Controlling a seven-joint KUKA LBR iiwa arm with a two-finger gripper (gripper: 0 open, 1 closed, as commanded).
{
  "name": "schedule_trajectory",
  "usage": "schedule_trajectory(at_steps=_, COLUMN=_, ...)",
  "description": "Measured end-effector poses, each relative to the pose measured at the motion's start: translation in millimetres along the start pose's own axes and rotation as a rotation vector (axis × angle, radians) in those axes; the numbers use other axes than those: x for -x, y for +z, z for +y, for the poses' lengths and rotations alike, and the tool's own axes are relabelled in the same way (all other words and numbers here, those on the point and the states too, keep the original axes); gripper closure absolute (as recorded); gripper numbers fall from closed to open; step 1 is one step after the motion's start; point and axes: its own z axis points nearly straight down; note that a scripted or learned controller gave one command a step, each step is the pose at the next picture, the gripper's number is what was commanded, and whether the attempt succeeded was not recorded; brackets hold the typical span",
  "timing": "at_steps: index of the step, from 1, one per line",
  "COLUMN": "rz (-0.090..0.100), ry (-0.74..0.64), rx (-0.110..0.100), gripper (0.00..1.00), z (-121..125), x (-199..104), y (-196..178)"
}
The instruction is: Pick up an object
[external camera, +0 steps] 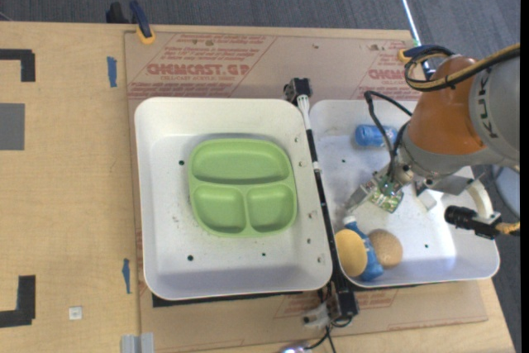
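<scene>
Hand (364,196) low in right shallow white bin (463,260), finger state impossible to tell; yellow rounded object (350,250), tan ball (386,247) just below, blue lump (369,135) farther back

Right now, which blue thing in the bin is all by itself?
The blue object near the far wall of the right bin lies alone; the other blue one is tucked against the yellow and tan pieces.
</scene>
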Motion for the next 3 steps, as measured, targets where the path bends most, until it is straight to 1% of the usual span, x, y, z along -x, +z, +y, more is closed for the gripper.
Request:
schedule_trajectory(at_steps=1, rz=-0.003, ry=-0.422, rx=0.002, gripper=0.0, z=13.2, x=11.0, y=-0.3)
schedule_trajectory(at_steps=2, rz=-0.003, ry=-0.549, rx=0.001, gripper=0.0, z=6.9, x=29.7, y=-0.2)
schedule_trajectory(at_steps=3, rz=-0.009, ry=-0.548, rx=0.006, gripper=1.0, z=8.7, x=30.4, y=-11.7)
